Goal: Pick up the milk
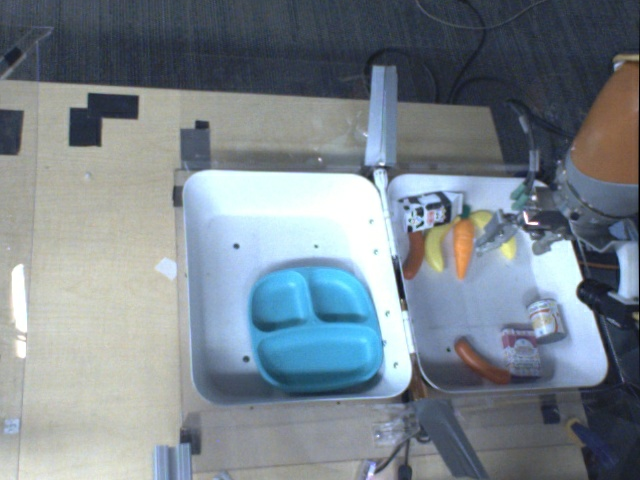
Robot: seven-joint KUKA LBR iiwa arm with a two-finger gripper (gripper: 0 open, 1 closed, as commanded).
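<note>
At right bin's (590,368) far-left corner lies the milk carton (425,211), beside the carrot (463,247). Gripper (497,236) hovers near far edge, empty; finger spread unclear. Approach step: shift left, descend over carton.

This is a robotics lab or test cell, not a home: a pale wooden bench (90,298) carries two shallow white bins (205,268) held by metal brackets (382,118), with black marker patches near its far left corner. Loose cables (480,18) trail over dark carpet beyond the bench's far edge
</note>
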